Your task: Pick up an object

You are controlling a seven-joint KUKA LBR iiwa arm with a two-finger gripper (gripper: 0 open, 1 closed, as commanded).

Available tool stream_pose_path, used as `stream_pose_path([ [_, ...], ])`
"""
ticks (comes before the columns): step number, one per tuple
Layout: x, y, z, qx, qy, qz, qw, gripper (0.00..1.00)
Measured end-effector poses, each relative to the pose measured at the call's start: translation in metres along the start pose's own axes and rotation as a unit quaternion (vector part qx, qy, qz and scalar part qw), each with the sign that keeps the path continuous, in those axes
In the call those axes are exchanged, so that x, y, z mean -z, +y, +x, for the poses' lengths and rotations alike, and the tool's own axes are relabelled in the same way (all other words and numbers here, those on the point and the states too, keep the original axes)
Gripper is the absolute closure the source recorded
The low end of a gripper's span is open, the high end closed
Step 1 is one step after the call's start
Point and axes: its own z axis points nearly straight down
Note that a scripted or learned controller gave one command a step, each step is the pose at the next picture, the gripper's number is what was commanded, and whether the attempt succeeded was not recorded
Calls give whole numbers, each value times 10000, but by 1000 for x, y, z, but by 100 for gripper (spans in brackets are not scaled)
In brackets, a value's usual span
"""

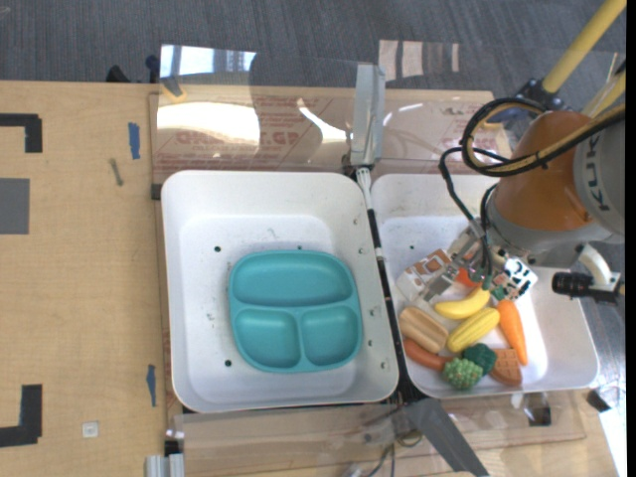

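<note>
Broccoli [462, 372] nearest, then bananas [467, 318] and carrot [511, 331] heaped in right bin [566, 366]; bananas lie slantwise, just near-side of tool [484, 266], which hangs over the heap; grip state cannot tell; teal tray [294, 309] in left bin [199, 266]

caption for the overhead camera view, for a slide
KUKA arm's gripper reaching into the right bin above a pile of toy food; teal divided plate in the left bin.

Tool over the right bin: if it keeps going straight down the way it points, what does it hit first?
Probably the bananas at the top of the toy food pile, directly beneath the tool. Depth is hard to judge from this slanted view, so the carrot beside them is possible too.
</note>
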Motion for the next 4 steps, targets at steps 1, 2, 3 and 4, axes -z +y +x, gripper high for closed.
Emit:
stream_pose_path([
  [1, 0, 1, 2, -734, 4, -29, 9973, 0],
  [2, -2, 17, -24, -955, 21, 2, 9954, 0],
  [3, -2, 20, -33, -1450, 22, -16, 9894, 0],
  [4, -19, -45, 20, -2531, 165, 164, 9672, 0],
])
